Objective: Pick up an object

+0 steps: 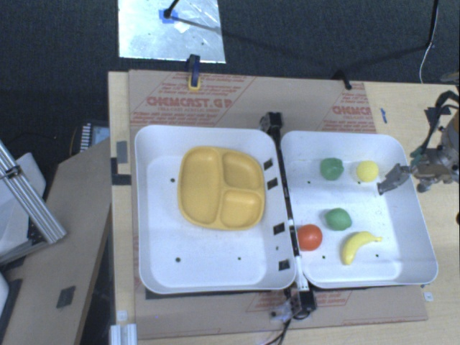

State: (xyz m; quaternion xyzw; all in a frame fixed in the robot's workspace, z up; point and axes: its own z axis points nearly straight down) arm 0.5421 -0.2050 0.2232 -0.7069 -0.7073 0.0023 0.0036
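The gripper [404,176] hung over the right bin [402,264] near its far right rim, fingers spread apart and holding nothing. Just left of it lay a yellow ball [367,170] beside a green ball [331,168]. Nearer the camera sat a second green ball [338,218], a red ball [310,237] and a banana [357,246]. A yellow divided plate [220,187] filled the left bin [158,264].

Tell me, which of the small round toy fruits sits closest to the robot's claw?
The small yellow round fruit, at the right bin's far edge. The gripper hangs just right of it; both green balls and the red one lie farther left.
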